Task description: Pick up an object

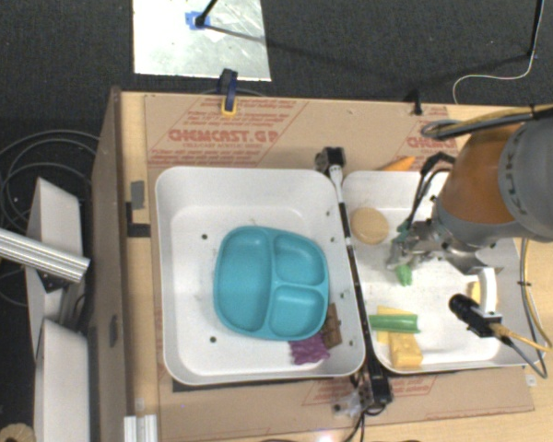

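Smooth matt plastic blue plate (pixel 272 284) in a glossy white bin (pixel 180 247) on brown cardboard (pixel 258 129).

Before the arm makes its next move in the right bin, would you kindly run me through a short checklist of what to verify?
1. Tool is over the right bin: ok, it sits low near the bin's middle.
2. A target lies under the tool: ok, a small green piece is right at its tip.
3. Green piece is between the fingers: cannot tell, the wrist hides them.
4. Neighbours are apart from the target: ok, the round tan piece and the green stick lie clear of it.
5. Yellow block is out of the way: ok, it rests by the bin's near rim.
6. Left bin's teal divided plate is undisturbed: ok, it lies flat.
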